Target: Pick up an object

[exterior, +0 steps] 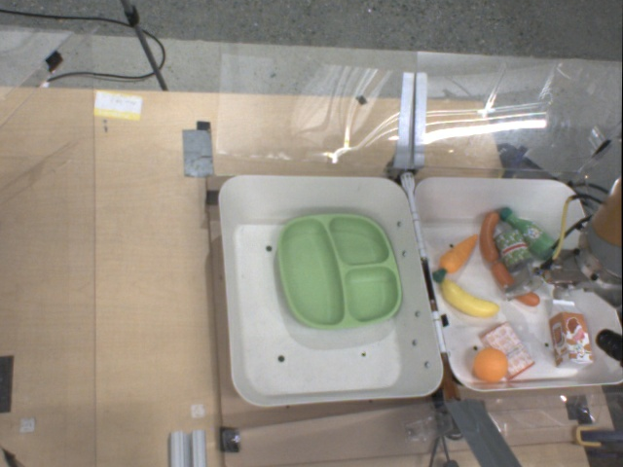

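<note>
The right bin (pixel 458 202) holds several toy foods. A small carrot (pixel 458 256) and a yellow banana (pixel 468 301) lie at its left. A long red sausage (pixel 491 244) rests against a green bottle (pixel 519 241). An orange (pixel 491 366) sits beside a pink patterned packet (pixel 509 344) at the front, and a red carton (pixel 570 338) lies at the right. My gripper (pixel 545 278) reaches in from the right, low over the bin, just below the green bottle and above a small red piece (pixel 528 299).
The left bin (pixel 243 358) holds a green divided plate (pixel 339 269). A metal post (pixel 413 120) stands behind the gap between the bins. Clear plastic sheeting covers the bench at the back right. Cables run beside the arm's wrist (pixel 611 217).
</note>
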Motion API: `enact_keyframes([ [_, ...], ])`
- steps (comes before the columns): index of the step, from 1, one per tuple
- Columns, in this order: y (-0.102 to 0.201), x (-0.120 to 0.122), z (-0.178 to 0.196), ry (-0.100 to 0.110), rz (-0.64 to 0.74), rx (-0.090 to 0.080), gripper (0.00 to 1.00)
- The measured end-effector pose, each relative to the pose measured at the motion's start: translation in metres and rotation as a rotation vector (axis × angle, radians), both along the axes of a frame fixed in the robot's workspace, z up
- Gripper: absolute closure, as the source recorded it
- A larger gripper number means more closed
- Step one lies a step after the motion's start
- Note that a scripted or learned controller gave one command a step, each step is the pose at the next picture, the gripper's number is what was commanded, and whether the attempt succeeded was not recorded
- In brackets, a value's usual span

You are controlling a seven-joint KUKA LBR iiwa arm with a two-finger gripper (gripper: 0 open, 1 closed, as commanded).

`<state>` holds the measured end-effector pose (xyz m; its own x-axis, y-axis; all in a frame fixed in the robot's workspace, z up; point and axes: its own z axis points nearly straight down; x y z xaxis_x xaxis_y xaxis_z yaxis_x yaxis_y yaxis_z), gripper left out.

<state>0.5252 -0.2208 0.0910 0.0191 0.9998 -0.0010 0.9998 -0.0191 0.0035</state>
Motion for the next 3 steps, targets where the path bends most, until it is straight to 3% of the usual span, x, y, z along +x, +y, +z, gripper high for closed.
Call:
enact_keyframes([
  [1, -0.002, 0.001, 0.012, -0.006, -0.001, -0.002, 1.00],
  [2, -0.001, 0.001, 0.012, -0.006, -0.001, -0.002, 0.00],
  [3, 0.038, 0.080, 0.001, -0.002, 0.146, -0.001, 0.00],
])
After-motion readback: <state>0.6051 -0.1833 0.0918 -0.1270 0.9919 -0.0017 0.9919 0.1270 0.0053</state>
